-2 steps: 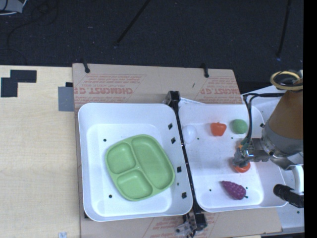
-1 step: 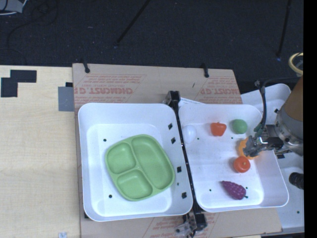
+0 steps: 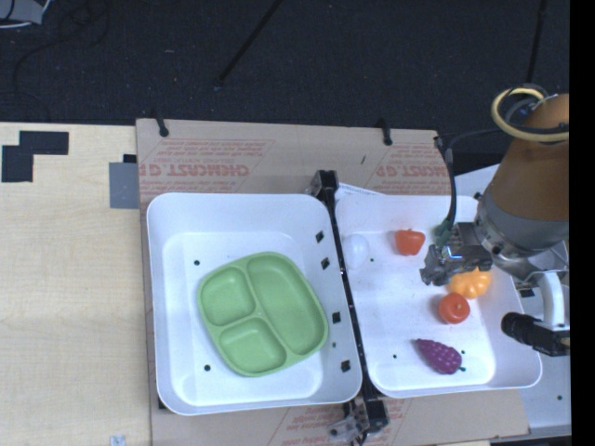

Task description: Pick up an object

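Note:
In the right bin (image 3: pixel 390 379) lie a small red-orange piece (image 3: pixel 408 242) near the back, an orange piece (image 3: pixel 470 283), a red-orange round piece (image 3: pixel 454 308) and a purple grape bunch (image 3: pixel 438 355) near the front. My gripper (image 3: pixel 441 268) hangs low over the bin's right side, just left of the orange piece and above the round one. From this slant the fingers are too dark and small to read. Nothing shows clearly between them.
The left bin (image 3: pixel 177 240) holds a green divided plate (image 3: pixel 261 313). A black divider (image 3: pixel 338 286) runs between the bins. The arm's grey and orange body (image 3: pixel 535 175) covers the right bin's far right corner. Cardboard (image 3: pixel 279 161) lies under both bins.

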Controlling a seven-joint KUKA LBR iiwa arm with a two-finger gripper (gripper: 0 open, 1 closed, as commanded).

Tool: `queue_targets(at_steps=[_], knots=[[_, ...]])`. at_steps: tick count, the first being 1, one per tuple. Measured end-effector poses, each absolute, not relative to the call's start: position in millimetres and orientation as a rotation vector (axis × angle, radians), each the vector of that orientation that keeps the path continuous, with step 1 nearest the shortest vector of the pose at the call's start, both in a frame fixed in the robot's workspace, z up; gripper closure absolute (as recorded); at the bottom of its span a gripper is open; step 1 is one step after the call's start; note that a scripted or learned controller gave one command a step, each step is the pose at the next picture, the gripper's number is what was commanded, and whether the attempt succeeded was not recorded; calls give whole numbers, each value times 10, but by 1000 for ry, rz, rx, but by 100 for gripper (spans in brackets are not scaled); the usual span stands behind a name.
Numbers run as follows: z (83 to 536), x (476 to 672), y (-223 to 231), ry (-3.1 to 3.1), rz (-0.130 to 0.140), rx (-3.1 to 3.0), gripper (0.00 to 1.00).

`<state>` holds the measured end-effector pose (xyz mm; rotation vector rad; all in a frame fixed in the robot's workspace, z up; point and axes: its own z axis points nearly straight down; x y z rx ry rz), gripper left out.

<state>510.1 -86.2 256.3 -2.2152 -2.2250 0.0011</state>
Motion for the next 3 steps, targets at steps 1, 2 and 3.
queue_targets(at_steps=[1,2,3], knots=[[2392,5236,-327,-2222,4,-2213,100],[2286,5331,233,-2223,4,-2213,100],[2241,5423,692,-2223,3,-2214,100]])
